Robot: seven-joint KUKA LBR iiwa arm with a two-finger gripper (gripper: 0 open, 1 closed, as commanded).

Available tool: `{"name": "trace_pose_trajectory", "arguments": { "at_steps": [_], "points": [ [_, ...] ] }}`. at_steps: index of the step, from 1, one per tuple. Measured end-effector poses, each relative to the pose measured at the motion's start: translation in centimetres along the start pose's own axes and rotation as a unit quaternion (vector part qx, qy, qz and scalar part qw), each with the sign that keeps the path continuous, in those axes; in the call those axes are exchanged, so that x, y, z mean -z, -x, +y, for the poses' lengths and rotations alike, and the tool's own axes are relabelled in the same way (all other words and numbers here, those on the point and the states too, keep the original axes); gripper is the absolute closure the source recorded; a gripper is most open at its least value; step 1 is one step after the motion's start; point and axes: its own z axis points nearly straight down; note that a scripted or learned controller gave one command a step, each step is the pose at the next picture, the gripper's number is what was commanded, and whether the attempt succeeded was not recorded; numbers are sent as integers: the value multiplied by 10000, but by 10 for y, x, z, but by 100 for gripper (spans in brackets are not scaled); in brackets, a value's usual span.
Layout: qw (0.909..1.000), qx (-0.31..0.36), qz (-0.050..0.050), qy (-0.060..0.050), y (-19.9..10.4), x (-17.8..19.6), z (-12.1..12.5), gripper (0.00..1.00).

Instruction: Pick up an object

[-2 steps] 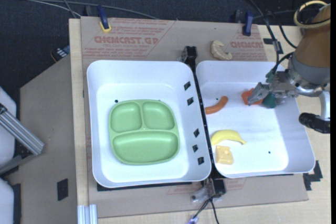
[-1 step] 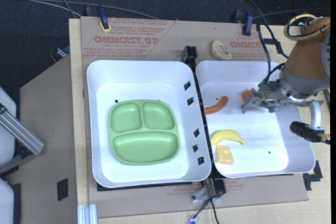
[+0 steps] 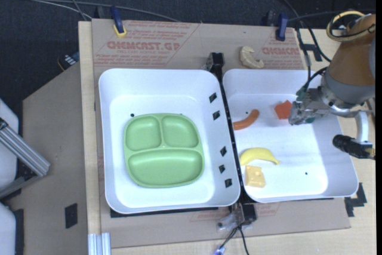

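The arm's jaws [image 3: 300, 114] hover in the right bin [image 3: 316, 188], just beside a red block [image 3: 283, 109]; whether they are open or closed I cannot tell. This looks like the approach step. Next they need to centre over the block and descend.

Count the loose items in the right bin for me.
4: red block by the gripper, carrot mid-left, banana and cheese front-left. The arm may hide more.
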Motion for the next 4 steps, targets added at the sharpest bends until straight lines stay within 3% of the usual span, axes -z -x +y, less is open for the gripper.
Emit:
{"name": "trace_pose_trajectory", "arguments": {
  "at_steps": [2,4],
  "points": [
    [10000,4,-12,19,6,88,5,100],
    [10000,31,12,-18,-111,84,8,100]
  ]
}}
